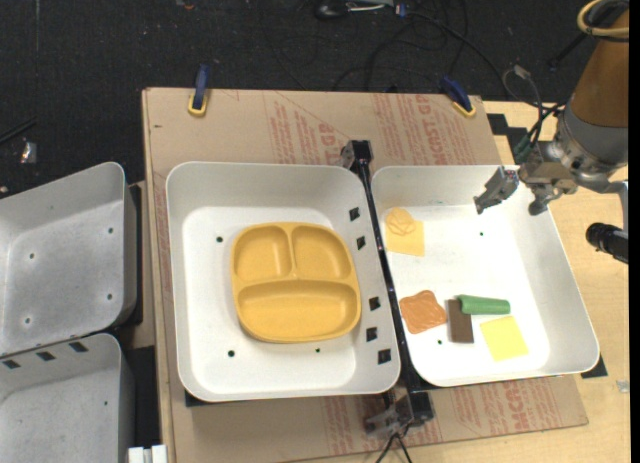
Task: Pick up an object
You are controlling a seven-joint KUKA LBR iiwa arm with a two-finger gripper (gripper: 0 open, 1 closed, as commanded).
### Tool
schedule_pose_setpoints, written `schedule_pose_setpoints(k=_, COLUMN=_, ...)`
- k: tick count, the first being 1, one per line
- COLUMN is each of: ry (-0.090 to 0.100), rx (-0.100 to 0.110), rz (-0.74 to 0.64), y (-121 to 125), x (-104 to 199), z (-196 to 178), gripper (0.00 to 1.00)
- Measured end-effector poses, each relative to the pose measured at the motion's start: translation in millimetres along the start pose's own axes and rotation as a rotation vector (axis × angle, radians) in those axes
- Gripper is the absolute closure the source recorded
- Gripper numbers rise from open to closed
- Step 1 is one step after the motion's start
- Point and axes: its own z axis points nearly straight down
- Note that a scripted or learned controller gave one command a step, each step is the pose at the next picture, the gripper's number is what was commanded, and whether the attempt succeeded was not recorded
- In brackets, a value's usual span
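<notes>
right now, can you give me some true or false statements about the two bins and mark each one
1. The yellow divided plate lies in the left bin. True.
2. The green piece sits in the left bin. False: it lies in the right bin.
3. The gripper holds the yellow square. False: the square lies on the bin floor, apart from the gripper.
4. The brown block lies between the orange piece and the yellow square. True.
</notes>
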Motion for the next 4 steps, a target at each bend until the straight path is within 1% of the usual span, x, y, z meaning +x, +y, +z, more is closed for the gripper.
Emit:
schedule_pose_setpoints(k=1, ry=-0.002, rx=-0.012, rz=-0.003, y=2.5, x=0.4, z=-7.0, gripper=0.0)
schedule_pose_setpoints(k=2, ry=-0.002, rx=-0.009, rz=-0.001, y=-2.4, x=2.1, z=37.2, gripper=0.0)
schedule_pose_setpoints(k=3, ry=-0.002, rx=-0.008, rz=-0.001, y=6.5, x=-2.7, z=89.8, gripper=0.0)
schedule_pose_setpoints(k=4, ry=-0.001, rx=-0.007, rz=-0.001, y=6.1, x=-2.0, z=143.6, gripper=0.0)
